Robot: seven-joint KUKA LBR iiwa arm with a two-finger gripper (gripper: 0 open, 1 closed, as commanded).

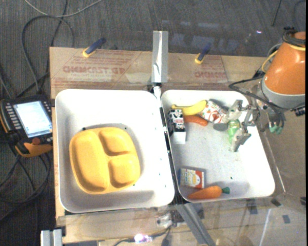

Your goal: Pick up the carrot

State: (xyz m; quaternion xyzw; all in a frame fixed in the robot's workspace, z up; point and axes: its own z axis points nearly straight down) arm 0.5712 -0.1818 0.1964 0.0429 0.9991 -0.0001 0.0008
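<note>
The carrot point(206, 192) lies along the near wall of the right bin point(262, 186), just beside a small carton point(191, 178). The claw point(239, 136) hangs over the same bin's far right part, well apart from the carrot, fingers spread and holding nothing. A yellow compartment tray point(106, 158) sits in the left bin point(66, 106).

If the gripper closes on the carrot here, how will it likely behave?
The carrot looks stiff and tapered, so it may slip toward its thin end. Rounded, it could roll if nudged. It lies by the bin's front wall, which may crowd the grasp.
</note>
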